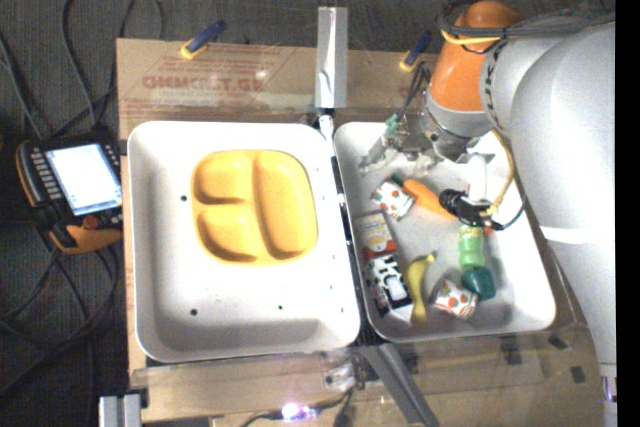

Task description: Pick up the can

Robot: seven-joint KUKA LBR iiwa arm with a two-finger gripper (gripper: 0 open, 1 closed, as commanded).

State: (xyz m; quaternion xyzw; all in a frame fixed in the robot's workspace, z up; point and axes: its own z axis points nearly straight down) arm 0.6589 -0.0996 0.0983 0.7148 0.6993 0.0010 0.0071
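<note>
Hovering gripper [400,143] over right bin [530,310], far-left corner; finger state: cannot tell.
Can [395,199] lying tilted just under gripper, touching carrot [428,197]; second can [455,298] near front edge beside banana [421,283]; yellow tray [256,205] centred in left bin [160,315].
</note>
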